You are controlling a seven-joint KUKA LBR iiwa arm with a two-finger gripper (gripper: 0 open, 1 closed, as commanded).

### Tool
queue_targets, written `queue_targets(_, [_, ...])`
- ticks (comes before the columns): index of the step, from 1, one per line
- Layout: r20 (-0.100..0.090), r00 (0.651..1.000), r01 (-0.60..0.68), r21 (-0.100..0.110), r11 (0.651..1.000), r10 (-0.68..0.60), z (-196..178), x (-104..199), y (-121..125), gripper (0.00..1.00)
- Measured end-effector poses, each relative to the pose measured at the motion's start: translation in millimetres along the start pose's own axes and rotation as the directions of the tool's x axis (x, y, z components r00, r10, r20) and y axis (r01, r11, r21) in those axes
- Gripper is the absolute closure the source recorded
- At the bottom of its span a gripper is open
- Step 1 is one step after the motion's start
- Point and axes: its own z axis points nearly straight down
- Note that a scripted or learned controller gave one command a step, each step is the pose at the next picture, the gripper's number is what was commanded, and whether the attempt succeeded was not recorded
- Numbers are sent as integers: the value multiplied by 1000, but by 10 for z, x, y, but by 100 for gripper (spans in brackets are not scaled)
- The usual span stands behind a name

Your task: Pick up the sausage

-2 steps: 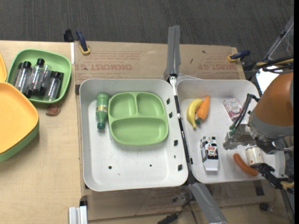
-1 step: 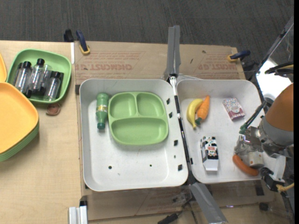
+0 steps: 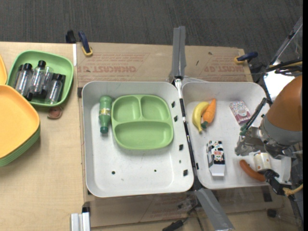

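Note:
The sausage, a short orange-red link, lies on the floor of the right bin near its front right corner. Its right end is hidden under a white part of the wrist. My gripper hangs low over the bin just above and slightly left of the sausage. The grey arm with its orange band reaches in from the right. I see nothing held in the gripper.
A milk carton lies left of the sausage. A banana, a carrot and a pink packet sit at the back of the right bin. The left bin holds a green divided plate and a green bottle.

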Motion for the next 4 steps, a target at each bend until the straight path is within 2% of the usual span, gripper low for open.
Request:
queue_targets(1, [-1, 986, 169, 2, 986, -169, 280, -236, 24, 100])
queue_targets(2, [1, 956, 293, -1, 956, -293, 30, -19, -12, 100])
queue_targets(3, [1, 999, 33, 2, 999, -33, 285, -345, 45, 100])
queue_targets(4, [1, 987, 163, -1, 987, -163, 10, -21, -14, 100])
